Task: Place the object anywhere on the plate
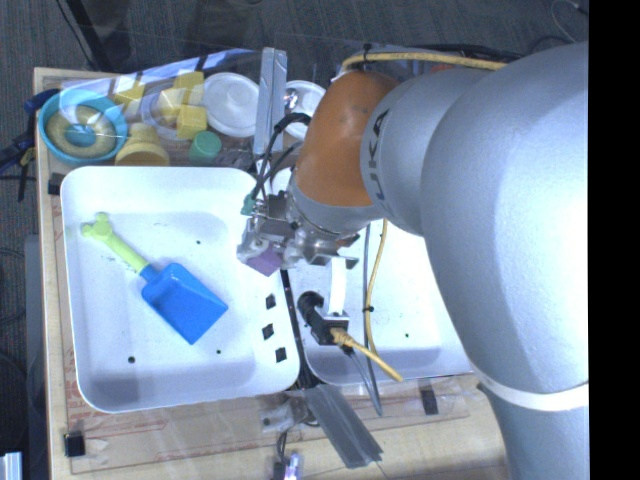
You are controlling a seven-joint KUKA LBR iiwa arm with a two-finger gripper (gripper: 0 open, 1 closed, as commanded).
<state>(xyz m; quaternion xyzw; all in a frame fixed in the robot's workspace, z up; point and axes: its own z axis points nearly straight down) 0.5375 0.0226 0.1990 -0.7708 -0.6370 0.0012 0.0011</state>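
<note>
Hovering low at the seam between the two bins, the arm is reaching in from the right.

Gripper [268, 251]: pointing downward over the right edge of the left bin; whether it is released or clenched I cannot tell, since the wrist is covering it.
Purple object [264, 262]: showing as a small lilac patch right under the gripper head, at the left bin's right rim (it is touching or just beneath the metal parts; whether it is being grasped is unclear).
Arm [470, 198]: bending its grey bulk across the right bin, with the orange band [335, 148] sitting just above the wrist and a yellow cable [368, 298] hanging down beside it.
Left bin [100, 368]: lying white and shallow, holding a blue scoop with a green handle [165, 283], which is resting slantwise left of centre, well apart from the gripper.
Right bin [420, 338]: lying mostly under the arm, with its bare floor showing at the front.
Behind the bins: a cluster of toy dishes [150, 118] is standing along the bench's back, including a blue bowl, yellow cups and a white plate [232, 103].
</note>
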